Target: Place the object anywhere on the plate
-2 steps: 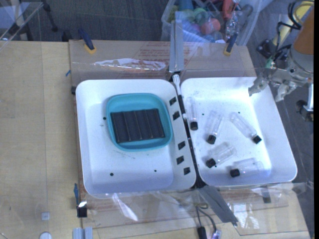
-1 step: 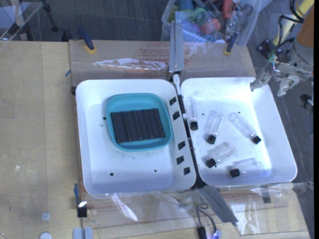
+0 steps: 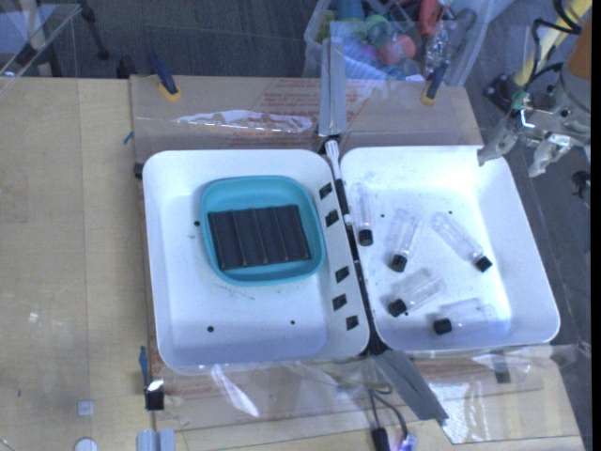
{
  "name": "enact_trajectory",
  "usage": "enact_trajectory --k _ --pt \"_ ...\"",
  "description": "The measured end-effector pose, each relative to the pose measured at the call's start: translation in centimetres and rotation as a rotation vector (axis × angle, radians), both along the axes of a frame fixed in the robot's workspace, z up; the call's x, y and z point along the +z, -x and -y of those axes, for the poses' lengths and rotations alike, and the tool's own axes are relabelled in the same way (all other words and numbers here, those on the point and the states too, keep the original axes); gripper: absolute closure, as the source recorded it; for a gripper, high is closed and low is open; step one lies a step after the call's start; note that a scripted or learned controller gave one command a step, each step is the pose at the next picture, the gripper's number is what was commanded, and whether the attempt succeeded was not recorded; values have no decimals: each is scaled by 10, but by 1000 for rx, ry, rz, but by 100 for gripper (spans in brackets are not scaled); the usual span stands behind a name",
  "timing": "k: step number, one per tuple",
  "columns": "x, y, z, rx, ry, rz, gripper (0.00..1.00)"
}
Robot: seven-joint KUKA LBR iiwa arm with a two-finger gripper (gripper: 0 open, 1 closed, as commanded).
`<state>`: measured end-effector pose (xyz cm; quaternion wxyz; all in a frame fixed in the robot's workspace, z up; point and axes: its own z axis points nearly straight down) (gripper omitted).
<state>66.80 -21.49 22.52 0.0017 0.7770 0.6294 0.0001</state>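
Clear black-capped vials [image 3: 441,261] faint against right bin [image 3: 526,252], teal plate [image 3: 259,228] in left bin [image 3: 169,252], jaws [image 3: 526,144] at frame edge, opening unreadable.

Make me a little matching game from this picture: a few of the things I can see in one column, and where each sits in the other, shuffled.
Things:
1. Teal square plastic plate
2. Dark ribbed rectangular insert
3. Clear plastic vials with black caps
4. Robot's gripper

Places:
A. Scattered in the right white bin
B. Lying on the plate
C. By the right bin's far right corner
D. In the middle of the left white bin

Pairs: 1-D, 2-B, 3-A, 4-C
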Motion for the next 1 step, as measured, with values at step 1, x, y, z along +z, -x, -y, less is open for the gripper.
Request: enact_trajectory --k 1 --pt "4 0 0 134 0 -1 0"
